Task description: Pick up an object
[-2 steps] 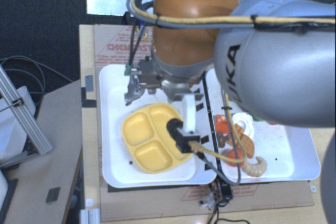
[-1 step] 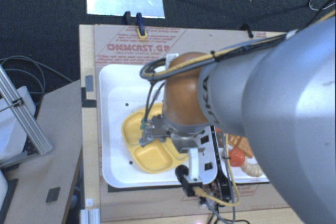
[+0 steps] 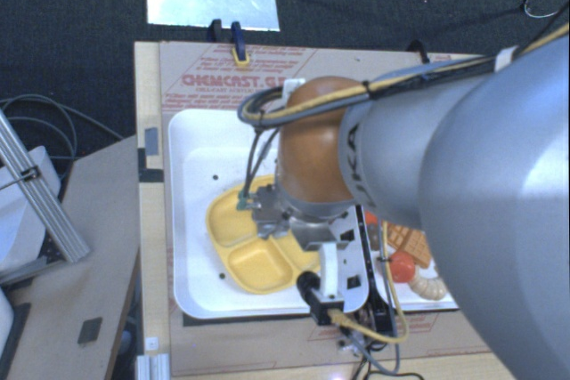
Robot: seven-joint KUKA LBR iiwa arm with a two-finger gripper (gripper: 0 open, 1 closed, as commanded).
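Gripper (image 3: pixel 305 234) over yellow 2-sect. tray (image 3: pixel 252 268) in L white bin (image 3: pixel 203 157); open/closed state indiscernible.

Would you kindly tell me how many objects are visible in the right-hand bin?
3: a waffle-patterned orange piece, a red piece just below it, a pale piece nearest the front edge. The arm may hide others.

Bench (image 3: pixel 267 67) under left bin (image 3: pixel 191 218), right bin (image 3: pixel 448 305)
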